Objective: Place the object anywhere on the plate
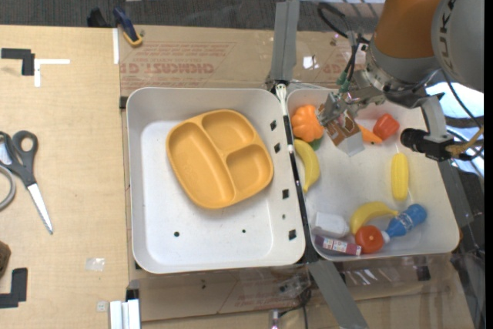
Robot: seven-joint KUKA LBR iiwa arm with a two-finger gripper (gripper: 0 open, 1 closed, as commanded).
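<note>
Over the right-hand white bin (443,243), we see the grey arm's pincer (339,118) low among the toys, at its tips a small brown-and-white boxy object (344,132) that looks pinched between the fingers, though whether it is lifted or resting on the bin floor we cannot tell. The yellow three-compartment plastic plate (219,158) lies in the left-hand white bin (146,243), bare in all its sections, well apart from the pincer across the divider. As we judge it, the task stands at its first half: a grasp seems made, while the carry across and the release onto the plate are left to do. Around the pincer lie an orange toy pepper (306,122), a yellow toy banana (308,163) and a red block (385,125) (all close enough to be nudged). On the wooden desk (62,189) at far left rest grey-handled scissors (29,177).
</note>
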